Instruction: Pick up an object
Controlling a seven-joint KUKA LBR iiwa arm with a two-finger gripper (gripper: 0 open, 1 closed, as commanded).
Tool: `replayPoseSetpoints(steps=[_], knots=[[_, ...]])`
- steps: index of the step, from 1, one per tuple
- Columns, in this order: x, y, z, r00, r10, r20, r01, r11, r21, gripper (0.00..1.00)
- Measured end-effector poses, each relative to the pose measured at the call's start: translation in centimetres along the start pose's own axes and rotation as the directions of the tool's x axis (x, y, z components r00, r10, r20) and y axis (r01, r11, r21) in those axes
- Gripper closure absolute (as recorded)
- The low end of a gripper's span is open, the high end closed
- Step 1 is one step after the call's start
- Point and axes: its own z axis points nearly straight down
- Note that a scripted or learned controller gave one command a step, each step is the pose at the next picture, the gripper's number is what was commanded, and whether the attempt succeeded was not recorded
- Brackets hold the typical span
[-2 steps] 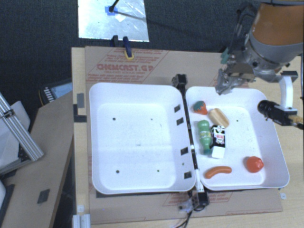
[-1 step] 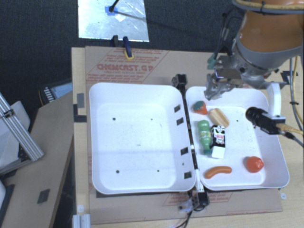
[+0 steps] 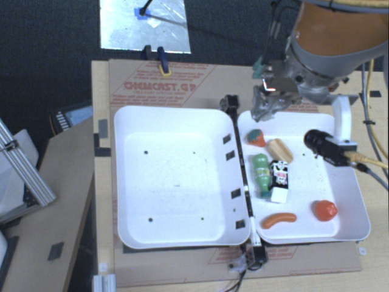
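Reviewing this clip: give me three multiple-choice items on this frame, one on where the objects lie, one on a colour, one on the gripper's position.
1. Which bin holds the objects?
A. the left bin
B. the right bin
C. both bins

2. What colour is the long ribbed object beside the black-and-white box?
A. green
B. blue
C. purple

3. Where is the gripper?
A. above the right bin's far edge
B. down among the objects
C. over the left bin

Key: 1 B, all items lie in the right bin. 2 A, the ribbed object is green. 3 A, the gripper hangs over the far rim.

Both white bins (image 3: 176, 181) look like smooth matt plastic; behind them lies a shiny, crinkled foil-like sheet (image 3: 144, 17).
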Motion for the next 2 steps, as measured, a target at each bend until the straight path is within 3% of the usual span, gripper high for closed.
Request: replayPoseSetpoints(steps=[1, 2], knots=[[1.2, -4.0, 0.1, 1.000, 0.002, 0.001, -0.002, 1.000, 0.003, 1.00], [3.4, -4.0, -2.0, 1.000, 0.002, 0.001, -0.002, 1.000, 0.001, 1.00]])
